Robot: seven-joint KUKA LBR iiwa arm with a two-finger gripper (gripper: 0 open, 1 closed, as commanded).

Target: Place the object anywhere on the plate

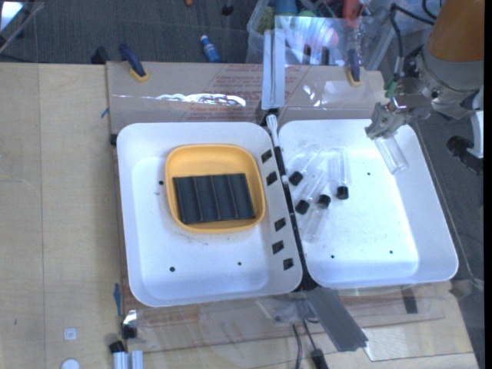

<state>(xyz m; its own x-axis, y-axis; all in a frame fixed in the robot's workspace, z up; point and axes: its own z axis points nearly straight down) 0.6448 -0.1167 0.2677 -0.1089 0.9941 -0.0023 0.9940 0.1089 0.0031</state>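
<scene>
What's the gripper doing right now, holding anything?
Gripper: above the right bin's far corner; a clear tube seems held, but grip cannot be told.

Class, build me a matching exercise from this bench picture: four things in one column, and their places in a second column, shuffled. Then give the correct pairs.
Things:
1. yellow plate
2. dark ridged block
3. clear vials with black caps
4. gripper

Places:
A. lying loose in the right bin
B. resting on the plate
C. above the right bin's far right corner
D. sitting in the left bin

Pairs: 1-D, 2-B, 3-A, 4-C
</scene>
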